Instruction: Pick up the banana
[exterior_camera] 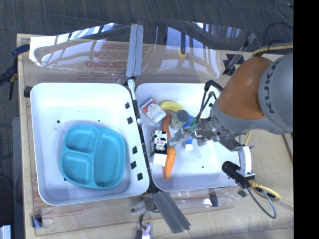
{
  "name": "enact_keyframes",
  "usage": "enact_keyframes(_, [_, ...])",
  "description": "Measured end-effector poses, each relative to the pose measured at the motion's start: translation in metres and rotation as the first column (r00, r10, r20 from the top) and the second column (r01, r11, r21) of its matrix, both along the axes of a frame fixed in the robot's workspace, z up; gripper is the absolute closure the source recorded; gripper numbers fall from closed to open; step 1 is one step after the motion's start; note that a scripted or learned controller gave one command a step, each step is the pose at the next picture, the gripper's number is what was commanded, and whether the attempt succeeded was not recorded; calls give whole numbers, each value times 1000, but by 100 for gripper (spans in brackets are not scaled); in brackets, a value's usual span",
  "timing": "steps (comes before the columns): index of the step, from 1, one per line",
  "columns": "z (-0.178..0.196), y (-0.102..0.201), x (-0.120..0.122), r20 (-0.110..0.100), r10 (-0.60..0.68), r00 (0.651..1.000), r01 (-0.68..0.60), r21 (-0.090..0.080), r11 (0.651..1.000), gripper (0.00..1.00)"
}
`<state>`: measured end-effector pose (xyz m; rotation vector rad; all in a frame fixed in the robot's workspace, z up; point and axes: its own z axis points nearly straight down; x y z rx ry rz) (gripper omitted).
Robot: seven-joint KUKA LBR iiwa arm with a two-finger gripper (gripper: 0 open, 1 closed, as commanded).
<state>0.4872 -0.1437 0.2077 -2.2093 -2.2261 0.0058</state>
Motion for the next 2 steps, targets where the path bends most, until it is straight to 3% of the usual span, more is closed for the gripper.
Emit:
enact_keyframes(1, [-71,-17,72,1,48,999,-48,-1,999,0])
enact_keyframes(2, [-99,-33,170,15,54,998,-54,-3,999,0])
